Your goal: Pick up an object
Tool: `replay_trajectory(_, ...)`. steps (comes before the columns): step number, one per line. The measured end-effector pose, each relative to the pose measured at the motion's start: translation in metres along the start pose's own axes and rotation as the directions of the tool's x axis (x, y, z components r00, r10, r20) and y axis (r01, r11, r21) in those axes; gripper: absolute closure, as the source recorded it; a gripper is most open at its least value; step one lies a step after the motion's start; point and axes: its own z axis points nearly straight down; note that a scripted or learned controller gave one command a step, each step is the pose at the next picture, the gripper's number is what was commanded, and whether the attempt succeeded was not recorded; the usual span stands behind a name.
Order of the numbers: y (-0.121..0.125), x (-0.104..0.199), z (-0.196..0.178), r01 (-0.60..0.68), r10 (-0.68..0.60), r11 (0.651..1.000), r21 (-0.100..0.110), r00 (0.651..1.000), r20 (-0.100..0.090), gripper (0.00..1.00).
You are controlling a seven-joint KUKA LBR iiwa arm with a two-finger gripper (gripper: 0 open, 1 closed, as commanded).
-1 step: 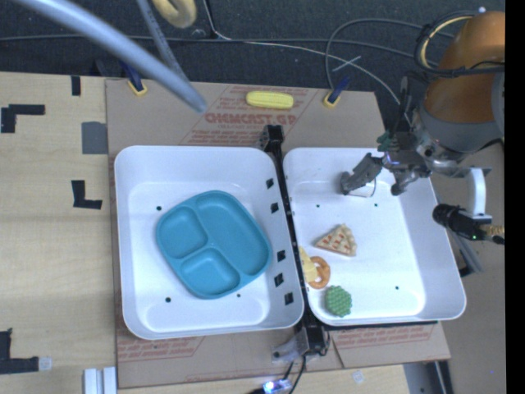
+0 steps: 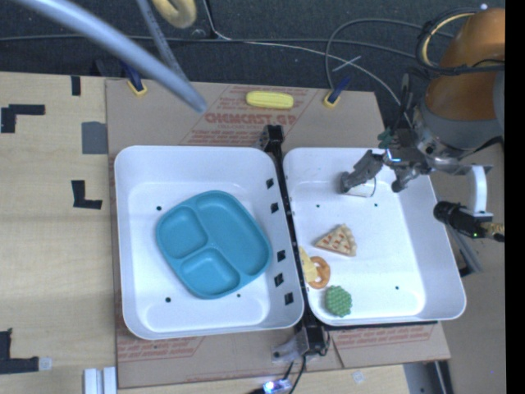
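Note:
My gripper (image 2: 379, 179) hangs over the back of the right bin (image 2: 426, 245), its two fingers spread apart with nothing between them. In front of it on the bin floor lies a tan waffle-like wedge (image 2: 336, 241). Nearer the bin's left wall sit a yellow piece (image 2: 305, 263) and an orange pretzel-shaped ring (image 2: 317, 273), and a green bumpy object (image 2: 338, 300) lies by the front edge. The gripper is above and apart from all of these.
The left bin (image 2: 139, 187) holds a blue divided tray (image 2: 212, 243). A yellow object (image 2: 269, 99) lies on the cardboard behind the bins. Black clips run along the divider (image 2: 283, 220) between the bins. Cables loop behind the right bin.

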Motion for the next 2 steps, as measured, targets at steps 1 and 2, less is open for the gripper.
replay_trajectory(1, 0.002, 0.004, 0.063, 0.000, 0.000, 1.000, 0.004, 1.000, 0.000, 0.00)
replay_trajectory(2, 0.004, 0.005, 0.107, 0.000, 0.000, 1.000, 0.003, 1.000, 0.000, 0.00)
